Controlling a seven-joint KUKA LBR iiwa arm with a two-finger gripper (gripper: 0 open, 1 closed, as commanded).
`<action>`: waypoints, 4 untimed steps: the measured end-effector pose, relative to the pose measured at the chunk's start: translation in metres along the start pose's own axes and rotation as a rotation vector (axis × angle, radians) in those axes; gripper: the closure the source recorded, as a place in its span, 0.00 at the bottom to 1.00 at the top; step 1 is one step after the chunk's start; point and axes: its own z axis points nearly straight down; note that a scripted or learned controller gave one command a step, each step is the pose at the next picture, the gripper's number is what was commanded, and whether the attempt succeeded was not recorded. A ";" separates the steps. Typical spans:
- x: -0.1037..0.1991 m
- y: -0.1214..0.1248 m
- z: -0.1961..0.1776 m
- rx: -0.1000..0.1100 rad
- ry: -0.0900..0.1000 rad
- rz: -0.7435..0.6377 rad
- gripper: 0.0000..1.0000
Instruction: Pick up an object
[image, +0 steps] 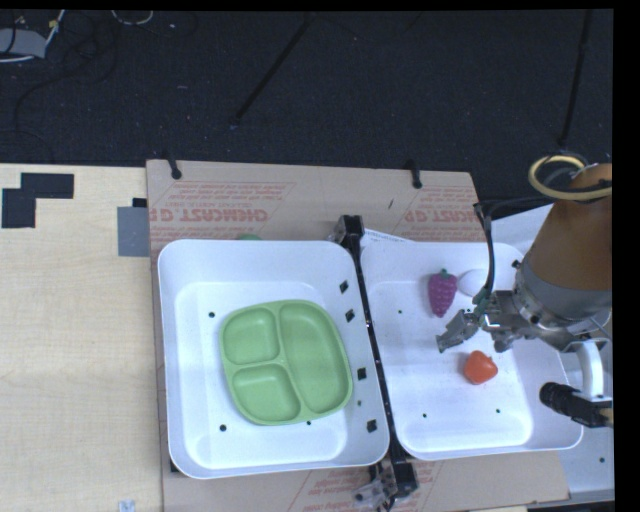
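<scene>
Orange toy fruit (480, 368) lies in the right bin (420, 420), just at 5 o'clock of the gripper (468, 332), whose jaws look spread and pinch nothing. It seems light, hard and smooth plastic, likely slippery; grip across its widest middle.

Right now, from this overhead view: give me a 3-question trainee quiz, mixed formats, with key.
1. True or false: the green divided plate lies in the right bin.
2. Which lies nearest the gripper? A) purple toy grape bunch B) orange-red toy fruit C) green divided plate
3. Fill in: the small white object touches the purple toy's ____ side in view.

Key: 1 false; 2 B; 3 right.
</scene>
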 end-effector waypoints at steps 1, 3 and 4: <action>0.002 0.001 0.044 0.000 0.000 0.000 0.00; 0.000 -0.009 0.084 -0.001 0.000 0.006 1.00; -0.011 -0.009 0.028 -0.009 -0.002 0.006 1.00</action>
